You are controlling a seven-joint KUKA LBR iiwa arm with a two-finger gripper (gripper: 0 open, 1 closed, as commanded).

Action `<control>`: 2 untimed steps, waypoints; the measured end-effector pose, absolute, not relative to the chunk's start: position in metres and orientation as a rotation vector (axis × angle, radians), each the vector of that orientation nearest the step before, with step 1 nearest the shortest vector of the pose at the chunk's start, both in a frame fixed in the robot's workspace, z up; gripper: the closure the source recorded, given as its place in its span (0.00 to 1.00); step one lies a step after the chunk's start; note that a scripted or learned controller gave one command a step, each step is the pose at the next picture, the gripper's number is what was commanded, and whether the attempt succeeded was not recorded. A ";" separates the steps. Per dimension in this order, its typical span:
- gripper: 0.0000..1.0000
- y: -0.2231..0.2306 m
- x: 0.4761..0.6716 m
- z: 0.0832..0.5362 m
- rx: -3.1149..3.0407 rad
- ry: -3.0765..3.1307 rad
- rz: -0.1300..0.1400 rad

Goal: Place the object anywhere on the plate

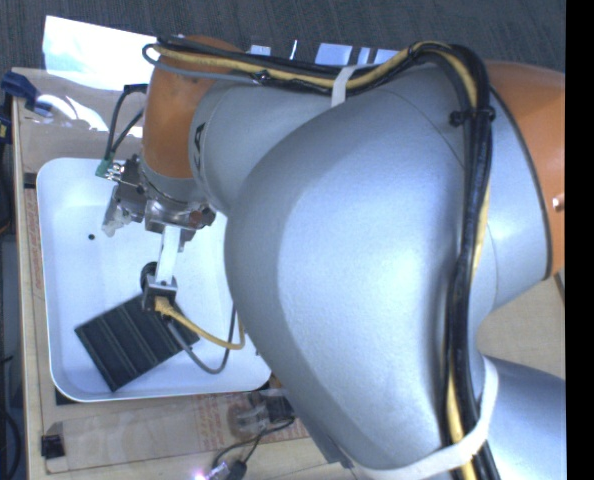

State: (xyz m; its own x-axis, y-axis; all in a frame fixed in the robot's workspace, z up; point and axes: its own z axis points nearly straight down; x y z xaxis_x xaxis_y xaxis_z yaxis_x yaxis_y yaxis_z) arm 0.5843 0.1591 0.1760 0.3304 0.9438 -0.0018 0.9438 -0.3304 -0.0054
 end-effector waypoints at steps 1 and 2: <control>1.00 0.220 0.599 0.229 -2.710 -1.585 0.006; 1.00 0.197 0.655 0.184 -2.800 -1.420 0.008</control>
